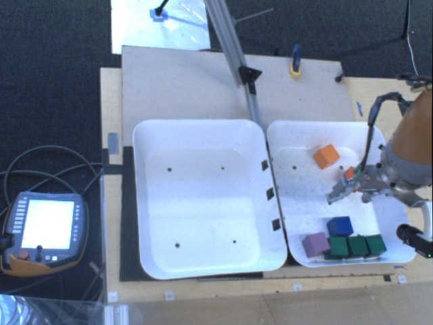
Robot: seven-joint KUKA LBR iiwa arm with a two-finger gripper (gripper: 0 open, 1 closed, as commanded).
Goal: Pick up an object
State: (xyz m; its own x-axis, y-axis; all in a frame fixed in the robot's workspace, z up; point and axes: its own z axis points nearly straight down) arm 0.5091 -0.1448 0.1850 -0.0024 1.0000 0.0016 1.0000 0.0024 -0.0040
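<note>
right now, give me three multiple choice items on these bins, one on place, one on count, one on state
1. Where is the orange block?
A. left bin
B. right bin
C. on the bench

2. How many green blocks lie in the right bin?
A. one
B. two
C. five

3. How does the purple block stand to the end effector?
A. lies apart from it
B. held by it
C. stacked on it

Answers: 1 B, it sits in the right bin's upper part. 2 B, two sit side by side. 3 A, it rests near the front wall.
</note>
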